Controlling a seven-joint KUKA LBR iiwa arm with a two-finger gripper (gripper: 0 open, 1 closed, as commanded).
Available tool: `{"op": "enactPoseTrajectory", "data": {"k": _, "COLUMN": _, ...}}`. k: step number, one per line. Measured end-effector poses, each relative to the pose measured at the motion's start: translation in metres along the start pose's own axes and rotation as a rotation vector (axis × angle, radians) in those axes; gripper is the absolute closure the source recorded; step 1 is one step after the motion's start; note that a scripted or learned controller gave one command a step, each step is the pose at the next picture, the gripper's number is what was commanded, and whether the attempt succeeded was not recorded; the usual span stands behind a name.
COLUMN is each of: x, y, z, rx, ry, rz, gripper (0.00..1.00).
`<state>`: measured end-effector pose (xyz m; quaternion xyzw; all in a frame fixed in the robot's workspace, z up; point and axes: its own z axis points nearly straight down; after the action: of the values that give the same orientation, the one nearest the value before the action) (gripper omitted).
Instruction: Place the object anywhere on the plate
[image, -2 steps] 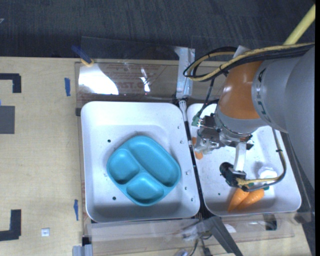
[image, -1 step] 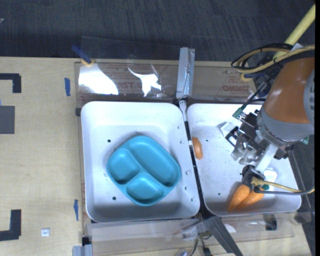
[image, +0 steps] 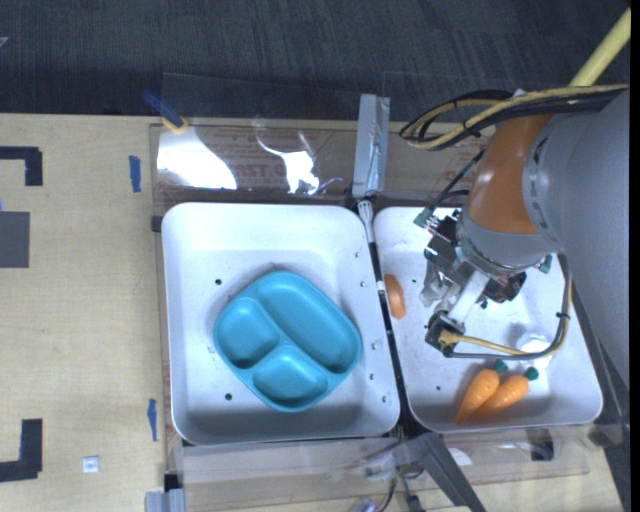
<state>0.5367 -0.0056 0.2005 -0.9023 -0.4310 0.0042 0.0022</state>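
Floor: dark grey carpet (image: 250, 40) fills the top strip, beyond the far edge of the bench.
Tabletop: pale wood-grain tabletop (image: 80, 330) runs along the left side.
Markings: black angle marks (image: 28, 165) sit near the left edge, one far and one near, with a grey square patch (image: 12, 240) between them; short blue tape strips (image: 134, 172) lie closer to the bins.
Far side: a clear plastic sheet (image: 260, 150) lies behind the bins, divided by an upright metal bracket (image: 370, 145).
Light: a bright white glare (image: 195, 165) falls on that sheet; the lighting elsewhere is even.
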Motion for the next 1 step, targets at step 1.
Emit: {"op": "enactPoseTrajectory", "data": {"k": 1, "x": -0.0847, "y": -0.0072, "z": 0.0179, "rx": -0.004, "ry": 0.001, "rz": -0.066, "gripper": 1.00}}
